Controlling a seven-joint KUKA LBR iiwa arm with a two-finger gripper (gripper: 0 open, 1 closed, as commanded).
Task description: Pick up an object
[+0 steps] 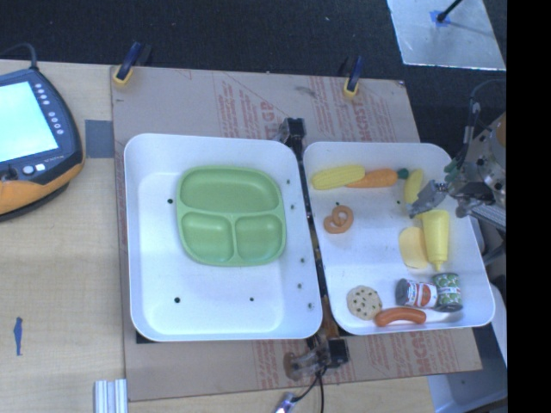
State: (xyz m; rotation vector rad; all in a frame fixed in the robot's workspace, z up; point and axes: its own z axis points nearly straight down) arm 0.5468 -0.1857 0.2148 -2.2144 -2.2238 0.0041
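White plastic is forming two shallow bins that are being carried side by side on the bench (pixel 60 265), over a sheet of brown cardboard (pixel 232 101). The left bin (pixel 151 231) is being occupied by a light green divided plate (pixel 231 216), which is lying flat toward the far half of the bin.

The right bin (pixel 379 231) is being shared by several toy foods. A yellow corn cob (pixel 337 176) and an orange carrot (pixel 373 178) are lying end to end near the far wall, touching. A small yellow piece (pixel 414 185) is resting just to their right. An orange ring (pixel 338 219) is lying apart from them, nearer the left wall. A yellow bottle (pixel 436 236) is lying near the right wall, with a yellow cheese slice (pixel 412 246) just beside it. Along the near wall, a cookie (pixel 364 301), a sausage (pixel 400 317), a red-labelled can (pixel 417 293) and a green can (pixel 448 291) are being kept close together.

The gripper (pixel 433 195) is being held at the right side of the right bin, between the small yellow piece and the yellow bottle. Whether it is spread or pressed together cannot be told, and nothing is being seen within it.

An orange and grey control pendant (pixel 30 140) is lying on the bench at far left
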